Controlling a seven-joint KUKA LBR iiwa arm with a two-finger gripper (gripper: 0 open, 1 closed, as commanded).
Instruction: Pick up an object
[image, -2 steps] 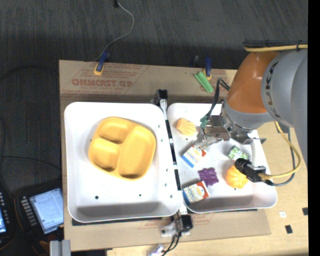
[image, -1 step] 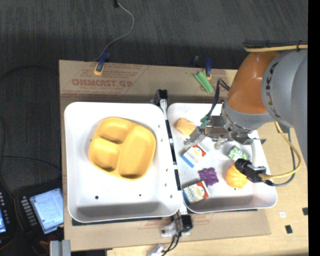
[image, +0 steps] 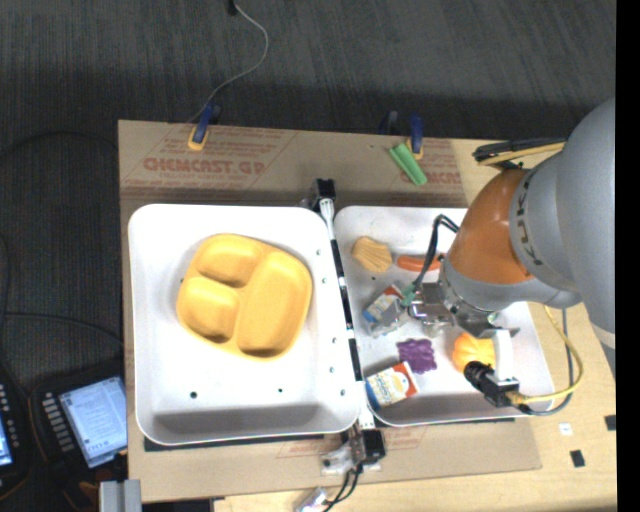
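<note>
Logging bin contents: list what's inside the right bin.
In the right bin: tan piece, orange stick, grey-blue item, purple piece, small carton, yellow object. The arm covers the rest.

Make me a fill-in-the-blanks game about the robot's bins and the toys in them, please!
1. The big yellow tray lies in the ____ bin.
2. The splat-shaped toy next to the small carton is coloured ____.
3. The band on the robot arm is coloured ____.
4. The green marker lies on the brown ____, outside the bins.

Missing words: left; purple; orange; board
</note>
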